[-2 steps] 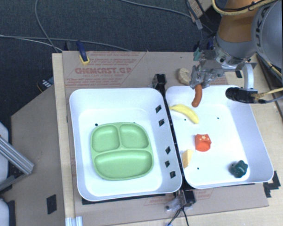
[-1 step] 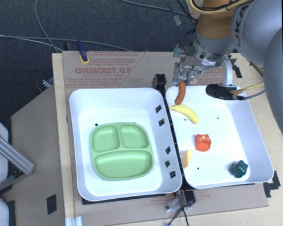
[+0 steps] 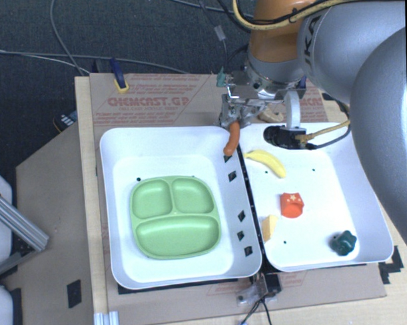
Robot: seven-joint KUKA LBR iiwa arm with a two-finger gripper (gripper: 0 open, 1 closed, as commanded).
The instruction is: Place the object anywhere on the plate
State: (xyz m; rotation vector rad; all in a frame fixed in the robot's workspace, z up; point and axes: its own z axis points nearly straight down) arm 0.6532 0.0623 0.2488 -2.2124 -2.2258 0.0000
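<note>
Orange in colour and slender, the carrot-like object (image 3: pixel 231 140) hangs from the gripper (image 3: pixel 236 121), clamped at its upper end between the fingers; its long axis runs nearly upright, tilted slightly down to the left; its lower tip sits over the divide between the two bins, at the far corner of the left bin (image 3: pixel 114 195); whether the tip touches the rim is hard to judge from this angle. Green plate (image 3: pixel 175 215), three compartments, lies in the left bin, nearer the camera and to the left of the held object, well apart from it. Right bin (image 3: pixel 351 180) holds a banana (image 3: pixel 267 162), a red item (image 3: pixel 291 205), a yellow piece (image 3: pixel 267 227) and a dark green item (image 3: pixel 343 242).
</note>
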